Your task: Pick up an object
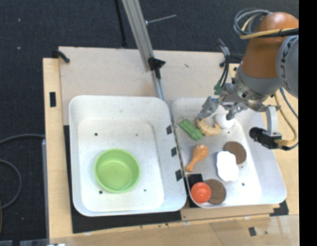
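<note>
My gripper (pixel 219 111) hangs over the back of the right bin (pixel 266 186), fingers spread open, with nothing between them. Just below it lie a small white piece (pixel 223 120) and a curved beige piece (pixel 208 129). A green block (pixel 190 129) lies to their left near the bin's wall. Toward the front I see an orange drumstick (pixel 197 156), a brown disc (pixel 235 151), a white lump (pixel 227 167), a red ball (pixel 201 192) and a brown round piece (pixel 217 191).
The left bin (pixel 86 111) holds a green bowl (pixel 117 170) near its front. A slanted metal post (pixel 143 35) rises behind the bins' shared edge. Cables and a black fitting (pixel 263 136) hang at the arm's right side.
</note>
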{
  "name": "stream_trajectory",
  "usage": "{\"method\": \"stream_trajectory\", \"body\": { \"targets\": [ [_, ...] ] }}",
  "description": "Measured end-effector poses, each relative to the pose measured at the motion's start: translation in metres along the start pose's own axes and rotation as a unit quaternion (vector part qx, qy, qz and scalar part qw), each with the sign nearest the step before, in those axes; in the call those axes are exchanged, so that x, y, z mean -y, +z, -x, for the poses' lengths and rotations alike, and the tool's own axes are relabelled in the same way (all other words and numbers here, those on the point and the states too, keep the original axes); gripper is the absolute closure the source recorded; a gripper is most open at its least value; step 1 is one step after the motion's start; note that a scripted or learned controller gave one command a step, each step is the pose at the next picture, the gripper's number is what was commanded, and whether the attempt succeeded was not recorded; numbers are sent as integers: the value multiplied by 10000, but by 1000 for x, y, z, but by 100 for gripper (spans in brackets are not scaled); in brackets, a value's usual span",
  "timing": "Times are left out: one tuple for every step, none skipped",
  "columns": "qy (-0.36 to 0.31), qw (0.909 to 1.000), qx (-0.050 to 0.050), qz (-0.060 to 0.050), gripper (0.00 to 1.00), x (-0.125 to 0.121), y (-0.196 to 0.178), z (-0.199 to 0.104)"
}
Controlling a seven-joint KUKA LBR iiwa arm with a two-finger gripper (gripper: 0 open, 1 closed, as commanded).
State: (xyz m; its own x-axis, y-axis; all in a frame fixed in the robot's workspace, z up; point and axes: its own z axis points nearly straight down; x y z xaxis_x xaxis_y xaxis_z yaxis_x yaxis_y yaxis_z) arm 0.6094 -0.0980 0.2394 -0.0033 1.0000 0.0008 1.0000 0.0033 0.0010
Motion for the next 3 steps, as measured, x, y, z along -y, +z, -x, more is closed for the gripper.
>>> {"method": "stream_trajectory", "body": {
  "targets": [
    [4, 10000, -1, 2, 0, 0, 0, 0],
    [26, 10000, 15, -26, 0, -9, 54, 5],
    [25, 10000, 14, -32, 0, -5, 115, 14]
  ]
}}
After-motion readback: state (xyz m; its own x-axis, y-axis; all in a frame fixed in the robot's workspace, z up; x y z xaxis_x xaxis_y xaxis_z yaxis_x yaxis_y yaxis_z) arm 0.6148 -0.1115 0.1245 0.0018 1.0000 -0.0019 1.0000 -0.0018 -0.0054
